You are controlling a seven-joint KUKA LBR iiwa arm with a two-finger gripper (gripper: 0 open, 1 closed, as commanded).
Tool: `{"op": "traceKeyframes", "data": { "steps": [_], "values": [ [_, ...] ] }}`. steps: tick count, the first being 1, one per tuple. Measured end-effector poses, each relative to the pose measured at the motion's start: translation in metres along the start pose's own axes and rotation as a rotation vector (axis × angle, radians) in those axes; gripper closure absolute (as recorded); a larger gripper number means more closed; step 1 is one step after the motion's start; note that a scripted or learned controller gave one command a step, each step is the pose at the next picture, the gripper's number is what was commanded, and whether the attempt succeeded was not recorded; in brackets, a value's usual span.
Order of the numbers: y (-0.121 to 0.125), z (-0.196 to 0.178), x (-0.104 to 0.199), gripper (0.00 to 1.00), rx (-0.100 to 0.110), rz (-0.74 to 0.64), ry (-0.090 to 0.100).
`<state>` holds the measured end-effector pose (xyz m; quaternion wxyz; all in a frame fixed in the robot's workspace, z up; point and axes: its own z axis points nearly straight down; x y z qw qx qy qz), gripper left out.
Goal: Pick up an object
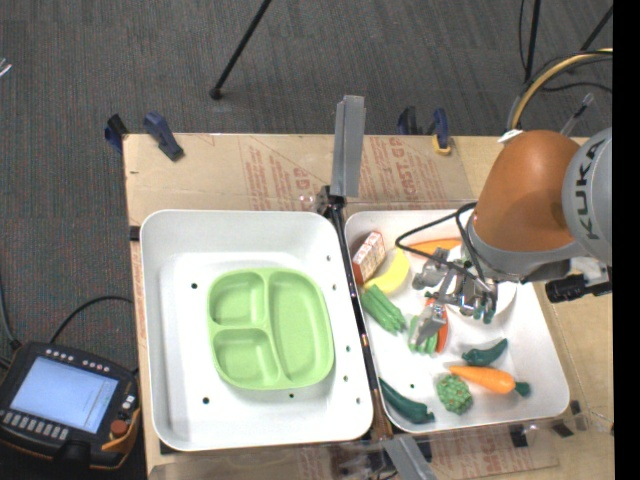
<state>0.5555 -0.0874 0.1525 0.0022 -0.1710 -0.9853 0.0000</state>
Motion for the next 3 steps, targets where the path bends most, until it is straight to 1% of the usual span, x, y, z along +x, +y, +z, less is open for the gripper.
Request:
{"op": "traceKeyframes", "data": {
  "steps": [1, 2, 3],
  "values": [
    [-0.041, 0.069, 0.004, 0.00, 0.000, 0.091, 0.004],
    [-0.014, 0.066, 0.024, 0.00, -0.002, 0.118, -0.001],
    [0.000, 0.066, 0.023, 0.00, -0.002, 0.178, -0.002]
  ]
}}
